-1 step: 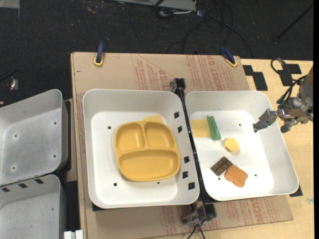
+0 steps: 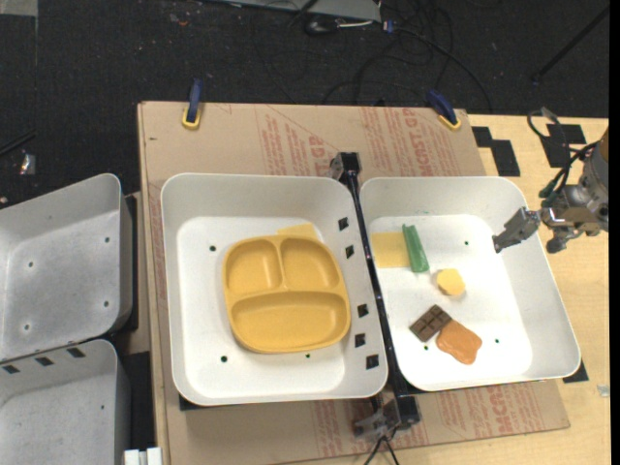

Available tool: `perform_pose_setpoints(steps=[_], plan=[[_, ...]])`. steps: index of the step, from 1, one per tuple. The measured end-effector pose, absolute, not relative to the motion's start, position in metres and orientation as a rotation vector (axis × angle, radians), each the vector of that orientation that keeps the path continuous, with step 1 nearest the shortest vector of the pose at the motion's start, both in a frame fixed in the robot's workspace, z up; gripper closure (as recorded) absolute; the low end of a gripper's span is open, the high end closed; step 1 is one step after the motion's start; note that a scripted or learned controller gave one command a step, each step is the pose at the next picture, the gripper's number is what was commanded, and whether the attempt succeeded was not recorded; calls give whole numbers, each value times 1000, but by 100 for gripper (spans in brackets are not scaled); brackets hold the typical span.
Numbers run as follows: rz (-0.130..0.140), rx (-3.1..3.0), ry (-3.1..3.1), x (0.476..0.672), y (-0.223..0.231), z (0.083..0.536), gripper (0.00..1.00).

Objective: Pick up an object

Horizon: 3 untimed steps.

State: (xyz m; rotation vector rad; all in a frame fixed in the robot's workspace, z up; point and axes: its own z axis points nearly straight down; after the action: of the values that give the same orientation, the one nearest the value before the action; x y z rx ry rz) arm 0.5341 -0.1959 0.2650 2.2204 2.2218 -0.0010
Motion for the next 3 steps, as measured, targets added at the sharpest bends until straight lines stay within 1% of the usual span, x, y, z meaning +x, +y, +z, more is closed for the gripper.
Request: perform_pose_setpoints(steps=[1,2,3], plan=[[-4,2225,2223,531,-193,221,0],[-4,2227,2224,522,-187,165,0],[-3,2226,2223,530,-188,115,0]])
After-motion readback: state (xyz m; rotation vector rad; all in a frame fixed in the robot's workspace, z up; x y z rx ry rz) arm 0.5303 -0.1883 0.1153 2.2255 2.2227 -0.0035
